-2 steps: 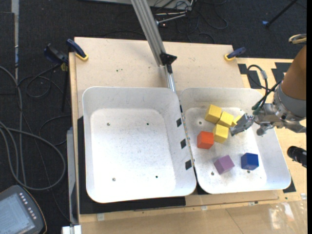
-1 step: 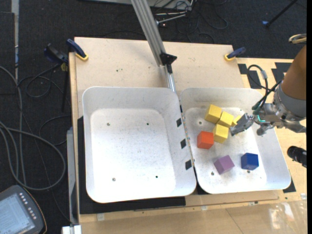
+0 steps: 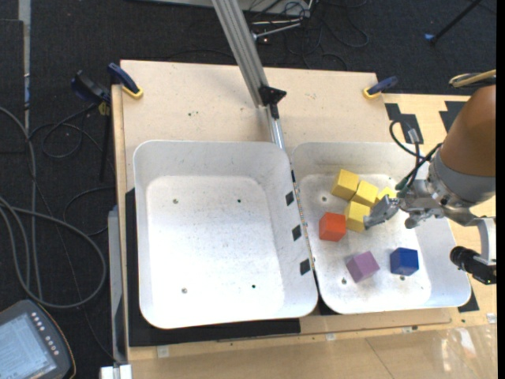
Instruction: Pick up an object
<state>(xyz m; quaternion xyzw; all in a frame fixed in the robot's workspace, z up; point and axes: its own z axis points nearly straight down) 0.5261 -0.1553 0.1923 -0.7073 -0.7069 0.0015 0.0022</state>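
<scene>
The right bin (image 3: pixel 442 290) holds several small blocks. Yellow blocks (image 3: pixel 346 184) cluster near its middle, with one yellow block (image 3: pixel 357 217) low in the group. An orange-red block (image 3: pixel 332 227) lies just left of them. A purple block (image 3: pixel 362 265) and a blue block (image 3: pixel 404 261) sit nearer the front. My gripper (image 3: pixel 382 210) reaches in from the right and its dark tip sits right against the yellow cluster, beside the low yellow block. No block shows clearly between its fingers.
The left bin (image 3: pixel 158 164) stands beside the right one, sharing a raised divider (image 3: pixel 296 212). A slanted metal pole (image 3: pixel 245 46) crosses above the back of the bench. Blue and yellow clamps (image 3: pixel 122 79) grip the board's back corners.
</scene>
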